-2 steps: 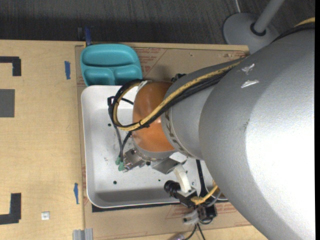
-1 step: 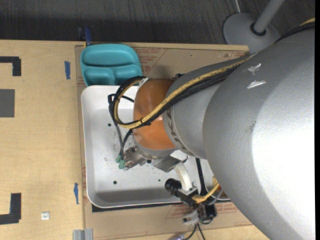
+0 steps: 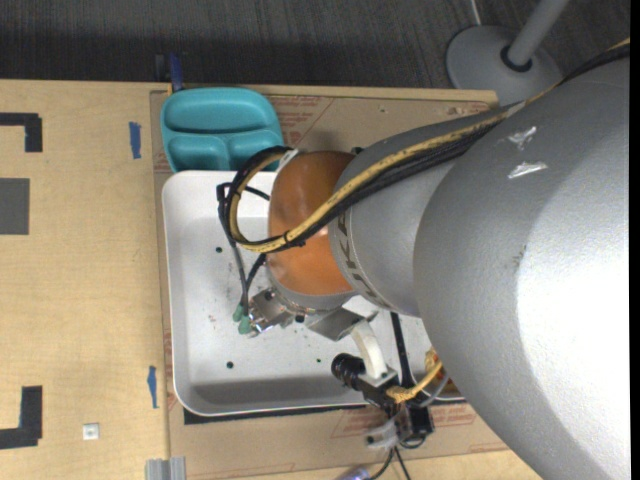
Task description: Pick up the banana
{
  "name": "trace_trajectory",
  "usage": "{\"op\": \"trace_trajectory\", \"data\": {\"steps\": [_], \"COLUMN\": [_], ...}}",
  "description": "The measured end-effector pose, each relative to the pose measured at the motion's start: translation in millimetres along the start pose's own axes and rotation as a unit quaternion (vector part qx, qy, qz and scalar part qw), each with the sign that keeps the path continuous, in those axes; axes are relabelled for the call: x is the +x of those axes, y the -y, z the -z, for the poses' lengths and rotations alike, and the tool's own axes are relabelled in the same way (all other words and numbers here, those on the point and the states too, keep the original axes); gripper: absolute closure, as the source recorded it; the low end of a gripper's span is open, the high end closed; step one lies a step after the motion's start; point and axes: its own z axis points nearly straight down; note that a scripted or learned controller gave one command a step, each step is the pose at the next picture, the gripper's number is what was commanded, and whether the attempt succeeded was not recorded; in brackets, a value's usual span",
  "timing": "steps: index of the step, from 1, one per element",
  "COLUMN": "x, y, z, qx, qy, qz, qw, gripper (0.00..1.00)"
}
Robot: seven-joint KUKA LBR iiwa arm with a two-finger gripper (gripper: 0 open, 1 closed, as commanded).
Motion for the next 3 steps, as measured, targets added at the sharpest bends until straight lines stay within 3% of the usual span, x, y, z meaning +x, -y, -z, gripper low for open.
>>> {"op": "trace_trajectory", "data": {"steps": [1,2,3], "x": [-0.1,5.2,5.2], "y": [-0.9,0.5,0.1], "z": [9.8,-57.2,-47.6], "qx": [-0.001,0.006,0.006], "qy": [0.001,-0.002,-0.002], "qz": [0.000,-0.066,-0.066], "qw": [1.0000,0.9978,0.9978], "gripper": [1.00,1.00,1.00]}}
